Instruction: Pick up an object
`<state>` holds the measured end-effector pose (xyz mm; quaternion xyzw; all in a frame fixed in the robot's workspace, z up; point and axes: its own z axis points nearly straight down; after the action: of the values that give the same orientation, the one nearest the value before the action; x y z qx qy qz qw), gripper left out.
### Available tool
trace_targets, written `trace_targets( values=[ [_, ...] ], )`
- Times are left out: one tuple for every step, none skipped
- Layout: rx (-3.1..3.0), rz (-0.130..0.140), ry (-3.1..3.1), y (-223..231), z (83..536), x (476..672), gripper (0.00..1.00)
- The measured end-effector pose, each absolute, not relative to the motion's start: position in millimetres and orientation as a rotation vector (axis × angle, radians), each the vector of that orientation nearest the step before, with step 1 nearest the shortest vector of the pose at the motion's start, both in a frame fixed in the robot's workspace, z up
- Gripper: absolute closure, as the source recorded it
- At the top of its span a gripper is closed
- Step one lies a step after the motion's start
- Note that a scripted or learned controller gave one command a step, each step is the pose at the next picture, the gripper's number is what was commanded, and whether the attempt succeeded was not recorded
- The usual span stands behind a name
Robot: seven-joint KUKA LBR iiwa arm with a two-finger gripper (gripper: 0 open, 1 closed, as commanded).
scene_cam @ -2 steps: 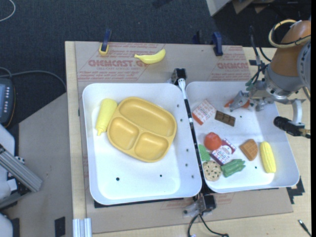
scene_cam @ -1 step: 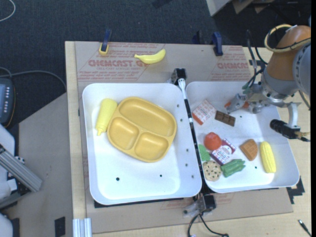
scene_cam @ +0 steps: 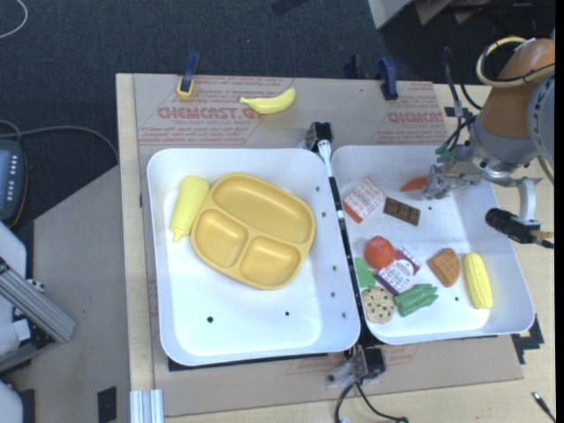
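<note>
Orange piece (scene_cam: 412, 184) near far wall of right bin (scene_cam: 515, 317); we see gripper (scene_cam: 438, 186) low beside it, likely target; jaw state unclear

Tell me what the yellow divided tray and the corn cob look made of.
Yellow divided tray: likely moulded plastic, since it is one even colour with rounded compartment walls and a soft sheen. Corn cob: probably plastic toy food, uniformly yellow and smooth-looking; its kernel texture is too small to judge.
</note>
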<state>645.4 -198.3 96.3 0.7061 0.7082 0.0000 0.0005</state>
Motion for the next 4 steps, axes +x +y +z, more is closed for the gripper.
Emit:
trace_targets(
  values=[
    [2.219, 0.004, 2.217, -200.6, 140.2, 643.5, 1.00],
    [2.216, 0.005, 2.218, -193.3, 190.7, 639.1, 1.00],
    [2.216, 0.005, 2.218, -193.7, 228.0, 640.4, 1.00],
    [2.219, 0.000, 2.229, -139.8, 217.6, 624.6, 1.00]
  ],
)
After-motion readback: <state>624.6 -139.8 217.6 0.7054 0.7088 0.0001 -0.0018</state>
